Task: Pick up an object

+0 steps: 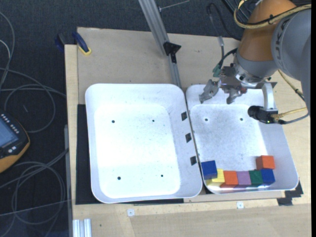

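Observation:
Several coloured blocks lie in a row along the near edge of the right bin (276, 132): a blue block (209, 169), an orange one (230, 177), a purple one (244, 177), a green one (256, 177), and an orange block (265, 162) above another blue block (267, 176). A yellow block (216, 178) peeks out under the left blue one. My gripper (219, 94) hangs over the far edge of the right bin, well away from the blocks. Its fingers (208, 93) are spread apart, nothing between them.
The left bin (98, 98) sits beside the right one, with black clips (188, 137) along the shared rim. A slanted metal pole (157, 26) rises behind the bins. Cables and a handheld device (9, 137) lie off the bench at left.

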### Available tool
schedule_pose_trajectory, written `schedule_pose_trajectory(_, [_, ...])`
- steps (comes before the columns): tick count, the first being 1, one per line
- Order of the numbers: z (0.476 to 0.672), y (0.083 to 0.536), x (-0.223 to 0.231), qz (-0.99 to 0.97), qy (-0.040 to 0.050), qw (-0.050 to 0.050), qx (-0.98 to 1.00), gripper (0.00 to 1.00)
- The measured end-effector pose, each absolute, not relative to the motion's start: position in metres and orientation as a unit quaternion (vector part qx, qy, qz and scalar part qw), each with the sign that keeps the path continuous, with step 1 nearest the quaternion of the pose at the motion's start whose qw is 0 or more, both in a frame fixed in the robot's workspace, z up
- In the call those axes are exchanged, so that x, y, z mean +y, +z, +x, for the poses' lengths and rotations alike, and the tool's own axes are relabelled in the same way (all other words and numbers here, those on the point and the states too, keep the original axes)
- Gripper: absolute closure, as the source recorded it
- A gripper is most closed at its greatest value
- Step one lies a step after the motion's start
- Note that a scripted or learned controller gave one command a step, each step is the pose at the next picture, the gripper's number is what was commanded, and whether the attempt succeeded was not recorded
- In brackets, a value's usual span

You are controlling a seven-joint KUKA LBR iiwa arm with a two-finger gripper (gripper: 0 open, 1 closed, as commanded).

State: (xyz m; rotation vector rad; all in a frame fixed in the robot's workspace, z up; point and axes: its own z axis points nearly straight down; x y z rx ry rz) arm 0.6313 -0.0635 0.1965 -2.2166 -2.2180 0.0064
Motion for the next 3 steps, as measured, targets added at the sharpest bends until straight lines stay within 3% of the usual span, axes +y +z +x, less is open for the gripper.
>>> schedule_pose_trajectory(1, [0.636,0.2,-0.013,-0.705,-0.0009,0.001,-0.709,0.0])
schedule_pose_trajectory(2, [0.631,0.278,-0.022,-0.707,-0.0034,-0.004,-0.707,0.0])
schedule_pose_trajectory(3, [0.63,0.284,-0.021,-0.706,-0.0011,-0.001,-0.708,1.0])
